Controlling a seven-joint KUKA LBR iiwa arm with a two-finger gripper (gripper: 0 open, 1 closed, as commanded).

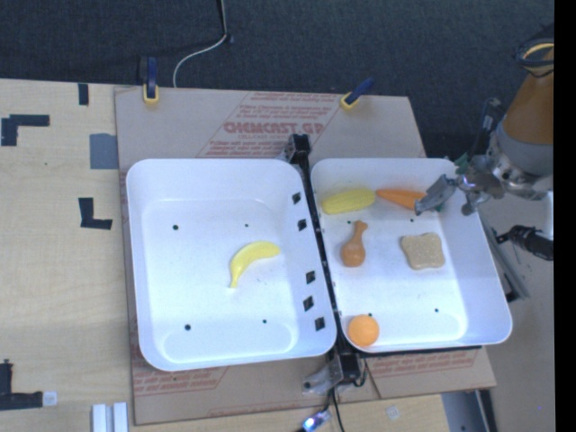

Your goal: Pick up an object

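Observation:
The left bin (148,241) holds a yellow banana (250,259) near its middle. In the right bin (477,268) lie a yellow lemon-shaped piece (347,201), an orange carrot (400,197), a brown drumstick (354,245), a tan slice of bread (422,251) and an orange ball (363,330) at the front left corner. My gripper (453,196) hangs over the right bin's far right edge, just right of the carrot's tip and above the bread. Its fingers (432,197) stand apart with nothing between them.
Both bins rest on a cardboard sheet (270,124) held by two clamps (148,81) at the back. A black divider (310,241) with clips runs between the bins. The grey and orange arm (526,115) comes in from the right. A white cable (202,48) trails at the back.

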